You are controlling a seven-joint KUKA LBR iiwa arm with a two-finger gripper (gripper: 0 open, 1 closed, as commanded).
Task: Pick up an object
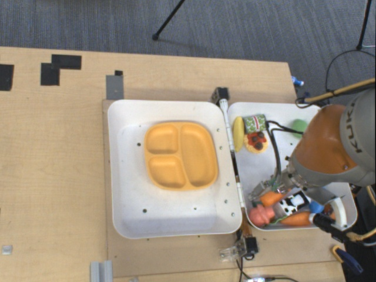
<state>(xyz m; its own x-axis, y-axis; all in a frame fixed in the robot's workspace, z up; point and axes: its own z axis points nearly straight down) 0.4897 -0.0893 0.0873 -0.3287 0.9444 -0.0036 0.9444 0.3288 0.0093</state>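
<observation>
My gripper (pixel 271 188) hangs low in the right bin (pixel 252 163), under the arm's orange band (pixel 320 140). It sits just above a pile of toys at the bin's near end. The pile holds an orange carrot piece (pixel 271 198), a pink toy (pixel 260 215), a second carrot (pixel 295 219), a black-and-white toy (pixel 290 204) and a blue piece (pixel 316 207). At the bin's far end lie a yellow banana (pixel 238 133), a green can (pixel 255 123) and a small round toy with red on it (pixel 257 142). The wrist hides whatever lies under it.
The left bin (pixel 126 175) holds an orange divided plate (pixel 179 155). A green object (pixel 299 125) peeks out behind the arm at the far right. A black cable (pixel 275 151) runs across the right bin. The ridge between the bins (pixel 232 163) lies close left of the gripper.
</observation>
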